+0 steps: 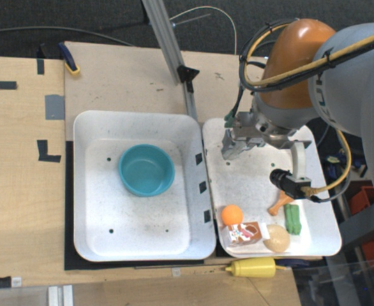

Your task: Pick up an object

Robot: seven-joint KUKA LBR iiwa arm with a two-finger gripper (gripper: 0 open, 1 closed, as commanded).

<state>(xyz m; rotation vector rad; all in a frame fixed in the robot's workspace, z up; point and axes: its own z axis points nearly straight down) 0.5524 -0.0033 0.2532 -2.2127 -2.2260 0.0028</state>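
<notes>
Gripper (233,146) above right bin (251,177), arm hiding bin's far corner

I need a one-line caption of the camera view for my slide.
KUKA arm's claw hovers over the right bin above an orange ball and other small items; a teal bowl sits in the left bin.

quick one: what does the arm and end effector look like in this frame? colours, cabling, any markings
Grey arm with a glossy orange band above the wrist. Yellow and black cables loop around the band and down the side. The end effector is metallic grey, on a boxy grey mount. No markings legible.
</notes>
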